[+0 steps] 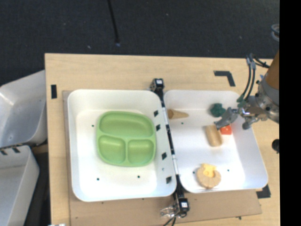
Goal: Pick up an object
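Objects for picking lie in the right bin [244, 173], a shallow white tray with rounded corners and a smooth, glossy floor. The gripper [233, 118] reaches in from the right over that bin's upper right part, a grey metal assembly with cables looping above it. Its two fingers stand spread apart, one tip reaching left and one lower right, and nothing sits between them.

Just beside and slightly below the gripper is a small orange-red block [226, 130], partly covered by the left finger. Touching or nearly touching that block on its left lies a tan, wood-coloured cylinder [213, 136], stubby and rounded at the ends. Just above and left of the gripper sits a dark green lumpy object [217, 109] with an irregular outline; what it is cannot be told. Farther left, near the divider, a brown cone-shaped piece [177, 114] lies on its side, point toward the gripper. Well below the gripper, near the bin's front edge, rests a round beige biscuit-like disc with a yellow lump on top [208, 175].

Well to the left of the gripper, the left bin [77, 173] holds a light green plastic plate [126, 137], matte, rounded-rectangular, with one long compartment above two smaller ones. Both bins sit on a pale wooden bench [117, 69] with black corner marks. No readable writing or brand shows anywhere.
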Action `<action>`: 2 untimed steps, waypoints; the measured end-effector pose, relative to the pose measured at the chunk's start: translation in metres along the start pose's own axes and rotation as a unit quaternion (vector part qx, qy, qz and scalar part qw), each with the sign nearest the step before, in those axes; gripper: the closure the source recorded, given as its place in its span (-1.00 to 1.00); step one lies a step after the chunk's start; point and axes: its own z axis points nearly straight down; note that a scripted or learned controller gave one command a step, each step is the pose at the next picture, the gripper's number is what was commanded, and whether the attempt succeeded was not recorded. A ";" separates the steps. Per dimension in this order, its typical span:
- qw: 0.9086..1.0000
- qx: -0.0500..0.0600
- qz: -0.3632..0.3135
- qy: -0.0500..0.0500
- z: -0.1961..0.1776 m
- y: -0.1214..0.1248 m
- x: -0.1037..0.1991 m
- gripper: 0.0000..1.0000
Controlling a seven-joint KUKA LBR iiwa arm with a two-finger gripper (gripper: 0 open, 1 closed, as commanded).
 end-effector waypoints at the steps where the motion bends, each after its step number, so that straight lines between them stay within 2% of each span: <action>1: 1.000 -0.006 -0.001 -0.001 -0.006 0.002 0.000 -1.00; 2: 1.000 -0.003 -0.001 -0.001 0.056 0.000 0.005 -1.00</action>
